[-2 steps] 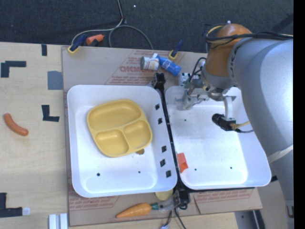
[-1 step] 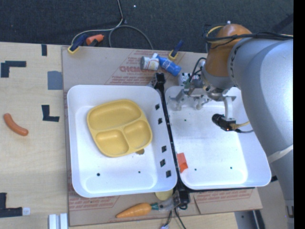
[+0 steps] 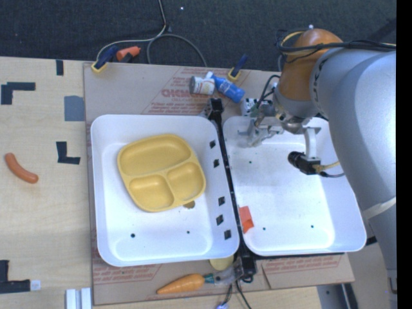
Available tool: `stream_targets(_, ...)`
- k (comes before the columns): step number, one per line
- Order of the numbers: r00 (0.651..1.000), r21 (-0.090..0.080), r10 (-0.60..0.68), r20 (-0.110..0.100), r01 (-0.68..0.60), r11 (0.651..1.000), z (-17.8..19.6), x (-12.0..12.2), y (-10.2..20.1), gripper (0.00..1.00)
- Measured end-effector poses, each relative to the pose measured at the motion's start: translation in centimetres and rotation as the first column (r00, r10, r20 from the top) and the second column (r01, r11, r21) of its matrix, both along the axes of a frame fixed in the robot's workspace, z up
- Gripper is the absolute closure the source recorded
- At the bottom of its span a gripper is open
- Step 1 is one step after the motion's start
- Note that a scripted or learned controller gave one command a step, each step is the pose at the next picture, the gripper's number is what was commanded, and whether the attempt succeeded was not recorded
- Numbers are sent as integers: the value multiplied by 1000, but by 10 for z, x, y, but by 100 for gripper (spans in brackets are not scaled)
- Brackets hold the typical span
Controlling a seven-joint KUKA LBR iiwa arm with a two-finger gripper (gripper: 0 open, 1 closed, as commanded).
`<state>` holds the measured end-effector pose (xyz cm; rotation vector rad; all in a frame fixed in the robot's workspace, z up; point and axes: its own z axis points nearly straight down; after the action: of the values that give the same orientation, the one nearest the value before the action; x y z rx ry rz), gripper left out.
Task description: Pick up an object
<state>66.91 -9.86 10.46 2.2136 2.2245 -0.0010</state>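
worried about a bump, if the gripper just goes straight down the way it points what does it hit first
Probably the bare floor of the right bin near its back left corner, under the gripper. Depth is hard to judge from this view.

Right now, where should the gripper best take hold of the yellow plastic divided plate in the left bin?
Probably the raised outer rim of the yellow plastic divided plate, from straight above. It lies flat in the left white bin, too wide to span; one finger inside a compartment and one outside could pinch the rim.
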Motion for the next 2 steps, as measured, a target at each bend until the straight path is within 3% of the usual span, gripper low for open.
stream_targets(1,1000,0,0,-1,0,1000,-1,0,0,0)
stream_targets(2,1000,7,6,6,-6,1000,86,-3,98,0)
